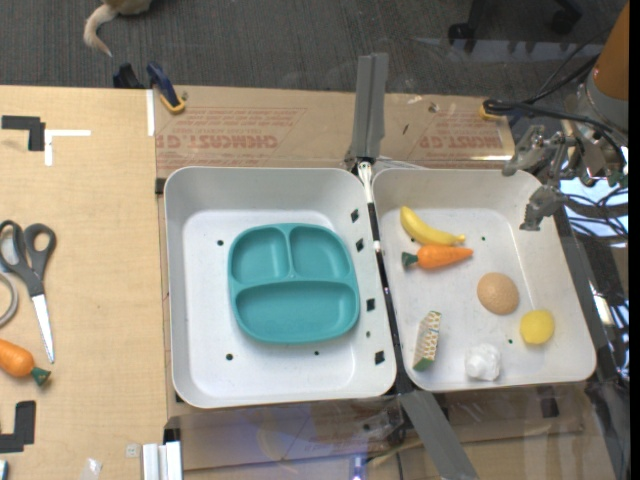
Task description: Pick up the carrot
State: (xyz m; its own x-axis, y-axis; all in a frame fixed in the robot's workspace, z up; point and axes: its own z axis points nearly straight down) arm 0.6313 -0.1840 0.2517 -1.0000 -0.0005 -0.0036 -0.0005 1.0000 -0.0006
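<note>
An orange carrot [443, 257] with a green stem end lies flat in the right bin [570, 298], pointing right, just below a yellow banana [430, 228]. My gripper [528, 188] hangs over the bin's upper right corner, to the right of the carrot and well apart from it. Its two metal fingers stand open with nothing between them.
The right bin also holds a brown egg [497, 293], a lemon [537, 327], a corn cob [428, 339] and a white lump [483, 362]. A teal divided plate [293, 282] lies in the left bin [190, 268]. On the bench at left are scissors [30, 268] and a second carrot [17, 360].
</note>
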